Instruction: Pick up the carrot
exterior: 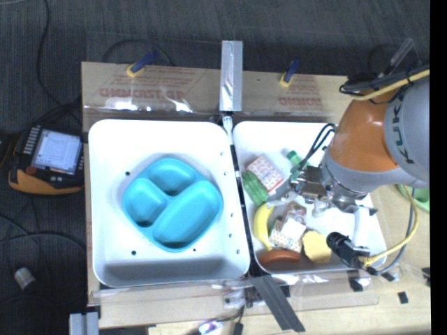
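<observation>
A dark carpeted floor surrounds the bench, where two white bins sit side by side. The left bin holds a blue divided tray. The right bin is crowded: a patterned box, a green object along the left wall, a banana, a second patterned box, a yellow piece and a reddish-brown object at the front edge. I cannot pick out the carrot for certain. The gripper hangs low over this clutter; whether it is released or clenched cannot be told.
</observation>
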`<state>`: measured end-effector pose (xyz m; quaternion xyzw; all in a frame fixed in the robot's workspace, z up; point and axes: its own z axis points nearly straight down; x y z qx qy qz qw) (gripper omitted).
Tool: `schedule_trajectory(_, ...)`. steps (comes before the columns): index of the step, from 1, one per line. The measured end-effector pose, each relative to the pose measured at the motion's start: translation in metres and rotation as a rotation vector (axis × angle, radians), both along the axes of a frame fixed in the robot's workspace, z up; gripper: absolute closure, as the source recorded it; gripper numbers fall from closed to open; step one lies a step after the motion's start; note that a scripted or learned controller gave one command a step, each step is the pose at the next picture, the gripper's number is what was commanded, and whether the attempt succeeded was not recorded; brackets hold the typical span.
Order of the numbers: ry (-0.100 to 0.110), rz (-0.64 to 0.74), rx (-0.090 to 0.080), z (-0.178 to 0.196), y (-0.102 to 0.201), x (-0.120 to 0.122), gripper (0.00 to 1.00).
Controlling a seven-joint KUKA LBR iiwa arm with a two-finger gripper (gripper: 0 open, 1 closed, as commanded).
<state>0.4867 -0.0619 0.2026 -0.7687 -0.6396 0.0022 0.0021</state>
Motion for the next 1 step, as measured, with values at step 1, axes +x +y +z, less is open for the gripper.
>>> schedule_trajectory(1,0.005,-0.001,0.001,0.0076,-0.0004,-0.0009,1.0)
